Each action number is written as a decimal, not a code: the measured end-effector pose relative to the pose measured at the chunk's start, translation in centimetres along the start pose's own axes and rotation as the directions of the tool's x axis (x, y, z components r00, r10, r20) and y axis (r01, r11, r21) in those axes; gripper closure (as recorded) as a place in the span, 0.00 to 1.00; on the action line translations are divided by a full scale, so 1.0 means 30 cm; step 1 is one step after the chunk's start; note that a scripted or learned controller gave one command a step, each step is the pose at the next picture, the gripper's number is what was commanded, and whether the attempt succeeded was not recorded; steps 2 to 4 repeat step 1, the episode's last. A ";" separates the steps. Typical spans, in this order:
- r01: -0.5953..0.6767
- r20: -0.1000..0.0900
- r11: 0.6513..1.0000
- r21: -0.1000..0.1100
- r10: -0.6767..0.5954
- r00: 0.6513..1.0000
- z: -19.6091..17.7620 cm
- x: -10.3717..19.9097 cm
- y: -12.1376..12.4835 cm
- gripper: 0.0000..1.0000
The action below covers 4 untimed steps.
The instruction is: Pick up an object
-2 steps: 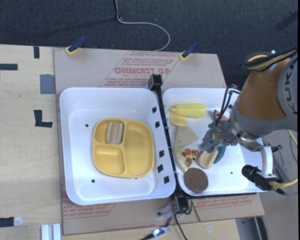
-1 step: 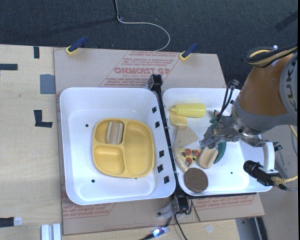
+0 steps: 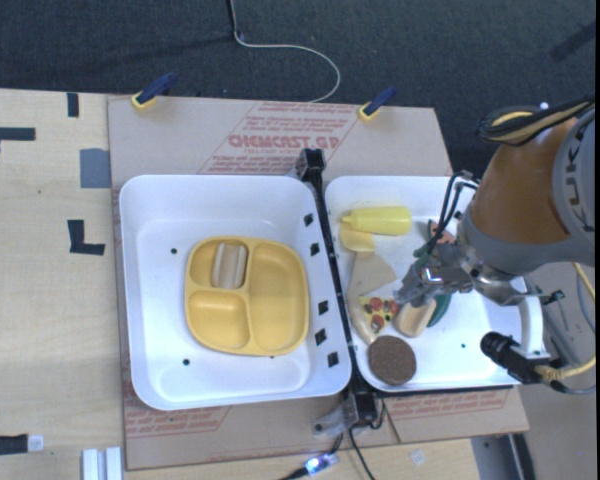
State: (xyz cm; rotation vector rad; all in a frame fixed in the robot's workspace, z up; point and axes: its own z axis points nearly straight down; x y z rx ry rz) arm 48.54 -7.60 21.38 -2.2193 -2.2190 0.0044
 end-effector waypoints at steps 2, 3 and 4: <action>0.001 0.000 1.000 -0.004 -0.001 1.000 -0.065 0.000 -0.012 1.00; 0.001 0.000 1.000 -0.004 -0.001 1.000 -0.065 0.000 -0.012 1.00; 0.001 0.000 1.000 -0.004 -0.001 1.000 -0.065 0.000 -0.012 1.00</action>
